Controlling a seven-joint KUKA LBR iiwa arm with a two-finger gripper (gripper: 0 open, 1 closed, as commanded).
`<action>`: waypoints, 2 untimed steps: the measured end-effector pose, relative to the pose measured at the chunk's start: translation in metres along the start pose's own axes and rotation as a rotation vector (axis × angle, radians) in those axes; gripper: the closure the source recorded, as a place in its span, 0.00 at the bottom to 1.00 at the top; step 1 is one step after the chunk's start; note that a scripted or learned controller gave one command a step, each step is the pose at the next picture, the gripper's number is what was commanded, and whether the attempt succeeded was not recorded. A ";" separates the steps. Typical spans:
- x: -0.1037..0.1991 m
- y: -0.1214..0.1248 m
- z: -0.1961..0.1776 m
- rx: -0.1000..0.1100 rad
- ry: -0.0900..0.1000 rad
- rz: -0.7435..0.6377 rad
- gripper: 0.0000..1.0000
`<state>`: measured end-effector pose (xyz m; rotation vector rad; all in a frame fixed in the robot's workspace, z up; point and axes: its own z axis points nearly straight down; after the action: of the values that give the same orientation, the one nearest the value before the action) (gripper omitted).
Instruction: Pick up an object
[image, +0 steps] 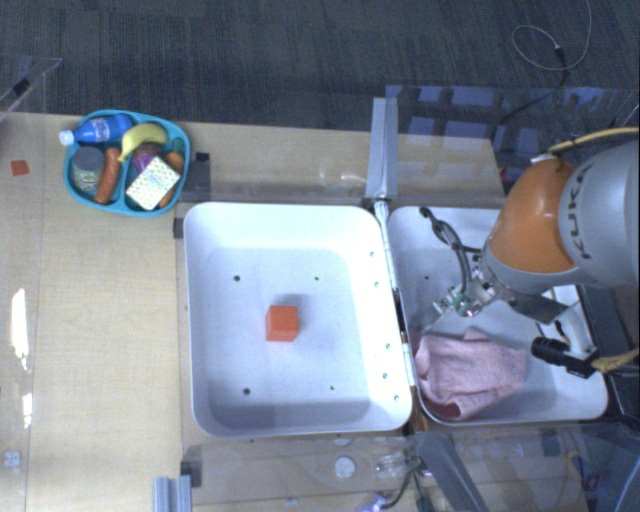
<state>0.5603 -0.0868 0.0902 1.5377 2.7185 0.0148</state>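
My pincer (462, 300) hangs low over the right bin (590, 405), just above the pink cloth (470, 372), placed for a grab there. Pincer state: cannot tell. Orange block (282, 323) sits in left bin (210, 300).

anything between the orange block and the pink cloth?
In the camera view, bare white floor of the left bin, then the two bins' adjoining rims, separate the orange block from the pink cloth in the right bin. No other object lies there.
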 end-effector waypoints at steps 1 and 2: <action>-0.034 0.051 0.003 0.007 0.003 0.183 0.00; -0.045 -0.025 -0.043 0.014 0.006 0.265 0.00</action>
<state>0.5609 -0.1380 0.1331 1.8912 2.5024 0.0033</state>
